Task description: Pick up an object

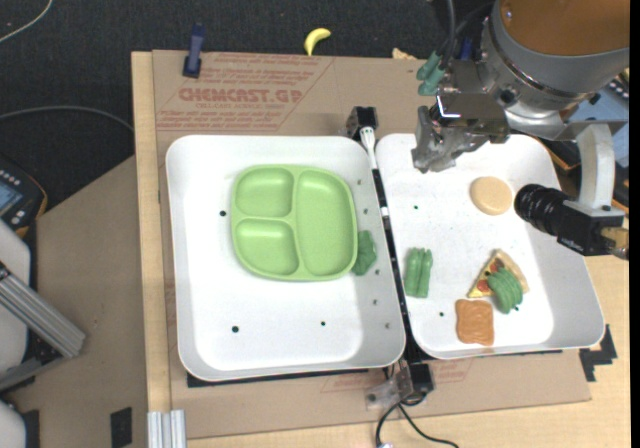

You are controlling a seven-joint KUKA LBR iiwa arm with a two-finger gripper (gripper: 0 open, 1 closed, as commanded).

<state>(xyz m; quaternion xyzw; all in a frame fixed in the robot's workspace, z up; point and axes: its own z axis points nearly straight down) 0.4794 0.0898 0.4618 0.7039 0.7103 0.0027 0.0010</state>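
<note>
Grey arm (560, 26) reaching from right, orange-banded wrist, gripper (437, 158) pointing down, apparently holding nothing

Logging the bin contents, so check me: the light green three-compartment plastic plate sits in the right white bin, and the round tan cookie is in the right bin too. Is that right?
Not quite. The camera view shows the light green three-compartment plastic plate in the left white bin, not the right. The round tan cookie is indeed in the right white bin.
</note>
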